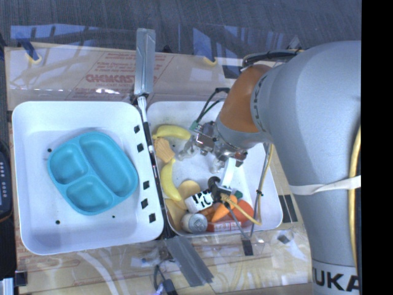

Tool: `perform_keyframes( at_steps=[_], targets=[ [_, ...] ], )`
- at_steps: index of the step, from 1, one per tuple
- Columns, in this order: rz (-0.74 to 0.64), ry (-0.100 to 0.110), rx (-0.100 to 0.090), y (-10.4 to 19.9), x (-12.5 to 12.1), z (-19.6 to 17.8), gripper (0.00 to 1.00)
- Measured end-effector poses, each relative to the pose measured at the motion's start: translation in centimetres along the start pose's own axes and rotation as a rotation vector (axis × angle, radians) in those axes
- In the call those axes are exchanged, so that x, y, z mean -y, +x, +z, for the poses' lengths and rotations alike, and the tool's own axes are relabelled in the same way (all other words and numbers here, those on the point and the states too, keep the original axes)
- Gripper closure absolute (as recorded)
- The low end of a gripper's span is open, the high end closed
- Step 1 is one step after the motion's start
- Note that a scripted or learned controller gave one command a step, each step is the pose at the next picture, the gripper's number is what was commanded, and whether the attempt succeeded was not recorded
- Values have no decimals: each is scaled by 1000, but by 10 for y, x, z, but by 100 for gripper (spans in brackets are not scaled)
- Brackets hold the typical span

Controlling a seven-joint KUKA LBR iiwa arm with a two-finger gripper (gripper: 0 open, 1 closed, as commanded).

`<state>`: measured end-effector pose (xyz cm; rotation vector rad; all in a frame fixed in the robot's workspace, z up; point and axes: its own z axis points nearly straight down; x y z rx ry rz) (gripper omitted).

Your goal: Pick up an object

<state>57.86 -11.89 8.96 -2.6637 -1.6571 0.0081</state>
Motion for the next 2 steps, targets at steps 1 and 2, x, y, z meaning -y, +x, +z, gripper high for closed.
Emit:
perform_keyframes(
  at_steps=[1,2],
  targets=[
    [15,-4,0,-64,-28,-33,0],
    [-41,-3,-2,-102,37,-1,0]
  ],
)
